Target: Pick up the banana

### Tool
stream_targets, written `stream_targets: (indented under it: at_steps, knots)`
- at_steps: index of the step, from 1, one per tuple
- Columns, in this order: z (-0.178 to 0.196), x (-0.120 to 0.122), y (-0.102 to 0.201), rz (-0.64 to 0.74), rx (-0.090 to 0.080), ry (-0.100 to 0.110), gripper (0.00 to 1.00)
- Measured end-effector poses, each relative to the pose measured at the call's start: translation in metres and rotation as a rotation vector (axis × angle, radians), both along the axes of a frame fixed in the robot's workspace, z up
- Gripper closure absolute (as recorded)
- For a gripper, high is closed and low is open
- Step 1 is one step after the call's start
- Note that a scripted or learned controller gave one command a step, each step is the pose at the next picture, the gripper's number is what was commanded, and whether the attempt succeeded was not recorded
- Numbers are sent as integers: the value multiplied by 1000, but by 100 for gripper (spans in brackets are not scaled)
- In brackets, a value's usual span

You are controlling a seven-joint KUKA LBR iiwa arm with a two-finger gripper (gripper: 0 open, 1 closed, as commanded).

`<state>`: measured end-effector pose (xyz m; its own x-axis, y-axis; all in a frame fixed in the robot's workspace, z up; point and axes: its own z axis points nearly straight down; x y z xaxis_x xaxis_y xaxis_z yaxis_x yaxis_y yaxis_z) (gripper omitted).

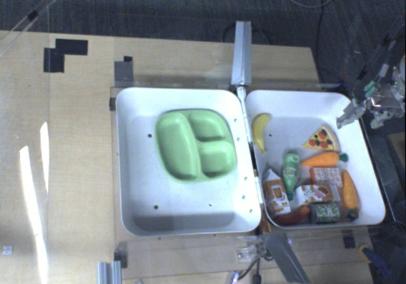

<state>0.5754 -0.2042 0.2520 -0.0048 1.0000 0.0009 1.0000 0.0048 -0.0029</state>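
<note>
Banana lies well left of pincer.

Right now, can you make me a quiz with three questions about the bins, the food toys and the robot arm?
1. Where is the banana?
A. on the green tray
B. in the right bin, by the wall between the bins
C. on the floor

2. How many carrots are in the right bin?
A. two
B. none
C. five

3. What is the gripper doing?
A. pressing on the tray
B. lifting the pizza slice
C. at the right bin's far right corner, away from the banana

Answers:
1. B, the banana lies against the left side of the right bin.
2. A, one carrot lies sideways and another carrot points along the right side.
3. C, the gripper is up by the corner and nothing shows between it and the banana.
</note>
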Motion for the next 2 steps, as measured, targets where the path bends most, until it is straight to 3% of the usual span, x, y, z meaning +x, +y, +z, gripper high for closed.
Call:
stream_targets:
  at_steps: [1,2]
  knots:
    - [-83,47,55,315,1,-1,0]
    - [-148,34,117,382,1,-1,0]
